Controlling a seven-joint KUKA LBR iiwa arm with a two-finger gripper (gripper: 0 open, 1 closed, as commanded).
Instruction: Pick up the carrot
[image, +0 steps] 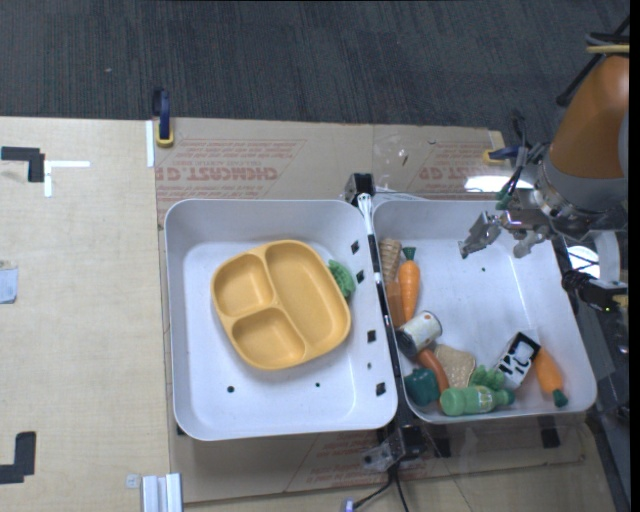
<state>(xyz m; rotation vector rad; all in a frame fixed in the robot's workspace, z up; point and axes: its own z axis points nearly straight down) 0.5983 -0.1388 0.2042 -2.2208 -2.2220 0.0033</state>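
Observation:
A carrot (408, 292) with a green top lies along the left wall of the right bin (470, 300). A second, shorter carrot (547, 373) rests by the bin's right wall near the front. My gripper (497, 240) hovers over the back of the right bin, up and to the right of the first carrot, well apart from it. Its fingers (472, 243) stand open with nothing between them.
The left bin (200, 400) holds a yellow divided plate (280, 303) and a green item (343, 277). At the right bin's front lie a white can (421, 330), a green bottle (473, 401), a slice of bread (458, 365), a black-and-white card (518, 357) and a green pepper (421, 385).

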